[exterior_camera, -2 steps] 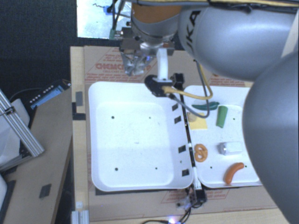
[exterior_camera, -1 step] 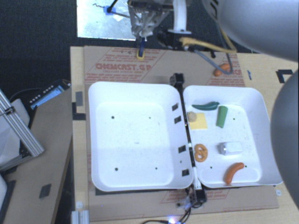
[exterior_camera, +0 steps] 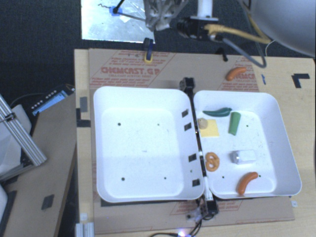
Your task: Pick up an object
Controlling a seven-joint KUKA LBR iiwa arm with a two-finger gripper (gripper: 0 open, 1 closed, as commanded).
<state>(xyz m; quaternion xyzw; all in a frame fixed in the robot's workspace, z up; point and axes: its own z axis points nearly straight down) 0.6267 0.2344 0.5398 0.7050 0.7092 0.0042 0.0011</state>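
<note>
The right bin (exterior_camera: pixel 281 132) holds several small items. A dark green pepper (exterior_camera: pixel 217 112) lies near its back, with a light green cylinder (exterior_camera: pixel 234 123) beside it. A yellow cheese slice (exterior_camera: pixel 209 129) sits by the divider. Further forward are a pretzel (exterior_camera: pixel 212 161), a small silver-white block (exterior_camera: pixel 243 156) and an orange sausage (exterior_camera: pixel 247 182). Another orange sausage (exterior_camera: pixel 236 73) lies outside the bins on the cardboard. My gripper (exterior_camera: pixel 159 14) hangs high at the top of the view, beyond the back edge of the left bin (exterior_camera: pixel 106 132), far from all the items.
The bins rest on a cardboard sheet (exterior_camera: pixel 123 68). A blue and yellow clamp (exterior_camera: pixel 148 51) stands at its back edge, under the gripper. A shiny metal plate (exterior_camera: pixel 111 14) lies behind. An aluminium frame (exterior_camera: pixel 19 137) and a small device (exterior_camera: pixel 49 100) sit at the left.
</note>
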